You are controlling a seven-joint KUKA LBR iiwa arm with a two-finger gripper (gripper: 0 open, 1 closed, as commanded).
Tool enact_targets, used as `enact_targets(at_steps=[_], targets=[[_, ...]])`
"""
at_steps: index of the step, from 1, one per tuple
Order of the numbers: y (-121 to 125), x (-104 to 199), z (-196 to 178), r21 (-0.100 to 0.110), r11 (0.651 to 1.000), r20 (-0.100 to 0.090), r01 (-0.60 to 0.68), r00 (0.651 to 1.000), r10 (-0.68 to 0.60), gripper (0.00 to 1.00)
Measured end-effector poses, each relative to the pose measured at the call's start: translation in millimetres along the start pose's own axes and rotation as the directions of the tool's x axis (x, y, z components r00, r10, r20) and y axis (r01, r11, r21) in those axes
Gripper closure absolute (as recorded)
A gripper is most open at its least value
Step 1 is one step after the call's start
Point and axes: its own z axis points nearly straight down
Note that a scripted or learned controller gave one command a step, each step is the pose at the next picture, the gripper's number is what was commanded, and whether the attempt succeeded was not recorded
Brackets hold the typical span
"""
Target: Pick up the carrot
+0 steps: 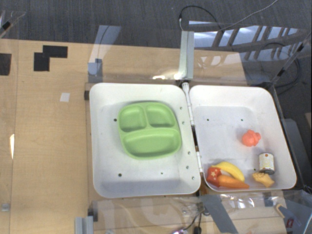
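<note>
Dark carpet runs along the top of the camera view, and below it the pale wooden worktop (44, 145) carries two shallow white bins side by side.

Judging by how things lie, the task is not yet begun: the carrot rests untouched in its bin, so the approach, the grasp and the lift are all left to do. Of the tool's state I cannot tell anything from this moment.

On the left, the left bin (105, 174) holds a green divided plate (148, 129), which has two small compartments at the back and one long one at the front, with nothing in them.

Moving right, the right bin (219, 106) has its contents gathered toward the near edge and right side. In its near left corner sit a red piece (213, 173), a yellow banana (231, 169) and the carrot (233, 182), packed close together, the carrot nearest the front wall and touching the banana. Further right lie an orange-pink lump (251, 138), a small can (266, 163) and a tan piece (263, 179) just beside the can.
</note>
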Motion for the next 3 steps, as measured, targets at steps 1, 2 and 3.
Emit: enact_targets(at_steps=[1,2,3], targets=[[-29.7,24.1,255.7,0.008,1.0,0.007,0.026,1.0,-0.026,1.0],[-0.3,-1.8,131.8,0.002,0.914,0.0,0.407,0.914,-0.407,1.0],[-101.3,32.5,180.2,0.005,0.833,0.0,0.553,0.833,-0.553,1.0]])
